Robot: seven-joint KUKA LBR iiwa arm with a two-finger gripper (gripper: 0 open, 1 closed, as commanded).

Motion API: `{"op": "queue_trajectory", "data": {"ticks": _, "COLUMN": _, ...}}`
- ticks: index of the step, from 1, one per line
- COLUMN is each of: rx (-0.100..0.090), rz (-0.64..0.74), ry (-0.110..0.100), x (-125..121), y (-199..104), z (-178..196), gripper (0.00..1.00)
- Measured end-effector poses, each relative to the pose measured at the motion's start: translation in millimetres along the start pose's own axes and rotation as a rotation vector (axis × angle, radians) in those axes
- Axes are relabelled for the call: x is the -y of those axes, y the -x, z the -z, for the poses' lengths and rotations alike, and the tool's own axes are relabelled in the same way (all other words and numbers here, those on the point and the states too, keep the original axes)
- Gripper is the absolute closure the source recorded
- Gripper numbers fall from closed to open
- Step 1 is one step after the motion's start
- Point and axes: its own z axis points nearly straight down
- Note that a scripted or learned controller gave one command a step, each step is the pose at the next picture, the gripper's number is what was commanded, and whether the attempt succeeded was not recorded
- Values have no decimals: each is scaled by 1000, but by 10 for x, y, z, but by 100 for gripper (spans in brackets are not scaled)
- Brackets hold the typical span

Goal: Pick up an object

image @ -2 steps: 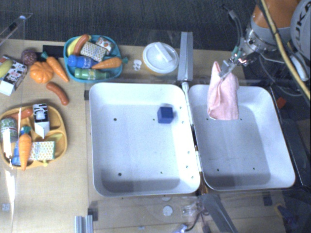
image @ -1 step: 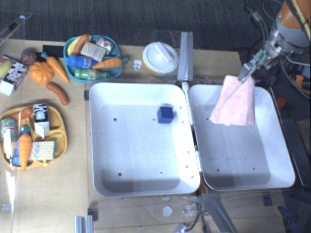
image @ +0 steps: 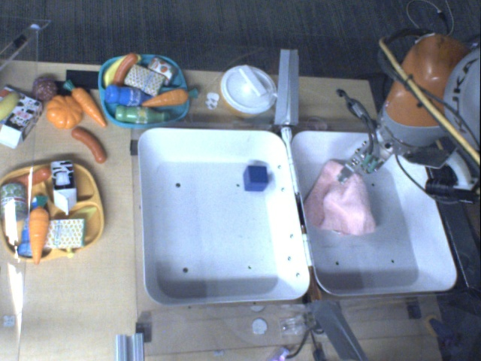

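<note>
in the right bin point(image: 432, 277) a pink cloth point(image: 342, 201) lies crumpled, its long axis running toward the upper right. the gripper point(image: 359, 162) hangs at that upper corner; whether its fingers pinch it, i cannot tell.

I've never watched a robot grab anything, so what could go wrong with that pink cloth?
The gripper sits at the upper edge of the cloth, so it might catch just a thin fold that slips free. The cloth is soft and crumpled, so it may sag or drop when lifted. It also lies close to the bin wall, which could snag it.
</note>
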Motion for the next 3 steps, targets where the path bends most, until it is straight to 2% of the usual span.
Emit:
{"op": "queue_trajectory", "data": {"ticks": 1, "rx": 2, "rz": -212, "ry": 2, "x": -400, "y": 178, "z": 435, "gripper": 100}}
{"op": "queue_trajectory", "data": {"ticks": 2, "rx": 1, "rz": -141, "ry": 1, "x": -356, "y": 166, "z": 141, "gripper": 100}}
{"op": "queue_trajectory", "data": {"ticks": 3, "rx": 4, "rz": -32, "ry": 3, "x": -278, "y": 558, "z": 81, "gripper": 100}}
